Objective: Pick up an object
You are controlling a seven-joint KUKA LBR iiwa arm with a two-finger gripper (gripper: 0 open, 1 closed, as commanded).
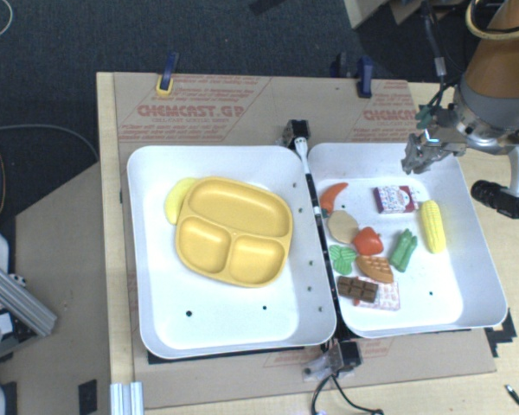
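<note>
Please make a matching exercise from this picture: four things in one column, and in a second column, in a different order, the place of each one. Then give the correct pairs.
Things:
1. yellow plastic divided tray
2. yellow toy corn cob
3. brown chocolate bar toy
4. grey two-finger gripper

Places:
A. near edge of the right white bin, among the toy food
B. middle of the left white bin
C. above the far right corner of the right bin
D. right side of the right bin, beside a green toy vegetable

Pairs: 1-B, 2-D, 3-A, 4-C
</note>
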